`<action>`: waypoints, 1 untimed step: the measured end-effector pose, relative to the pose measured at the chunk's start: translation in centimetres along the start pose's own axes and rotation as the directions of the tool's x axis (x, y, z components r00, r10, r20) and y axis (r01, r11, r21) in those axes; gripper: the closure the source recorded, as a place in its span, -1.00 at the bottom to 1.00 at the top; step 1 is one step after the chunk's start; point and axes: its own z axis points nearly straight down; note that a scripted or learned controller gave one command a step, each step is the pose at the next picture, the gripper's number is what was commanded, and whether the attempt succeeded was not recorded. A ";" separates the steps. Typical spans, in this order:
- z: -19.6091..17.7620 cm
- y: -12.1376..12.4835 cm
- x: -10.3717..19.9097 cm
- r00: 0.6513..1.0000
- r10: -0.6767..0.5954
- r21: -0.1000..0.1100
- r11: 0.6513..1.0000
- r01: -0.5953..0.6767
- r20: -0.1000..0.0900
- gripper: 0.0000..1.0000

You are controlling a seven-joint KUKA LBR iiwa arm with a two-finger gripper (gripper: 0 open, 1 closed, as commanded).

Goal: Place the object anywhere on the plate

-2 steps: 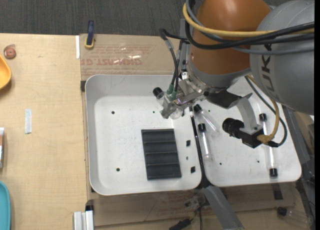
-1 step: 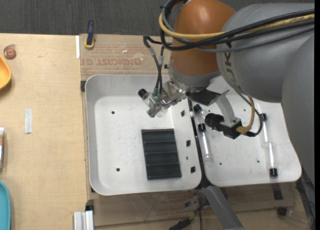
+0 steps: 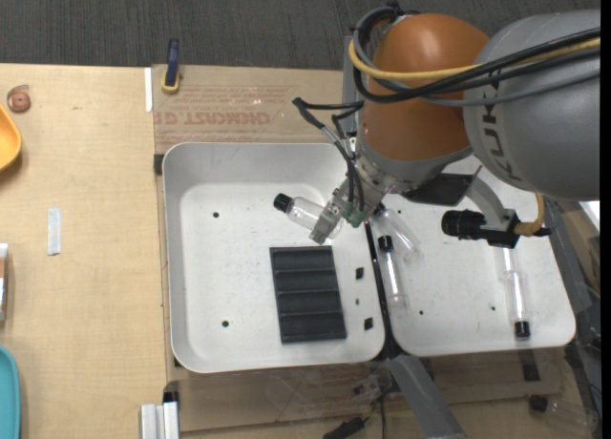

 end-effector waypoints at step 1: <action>5.8 0.6 -2.8 0.959 -0.285 -0.002 0.959 0.285 0.001 1.00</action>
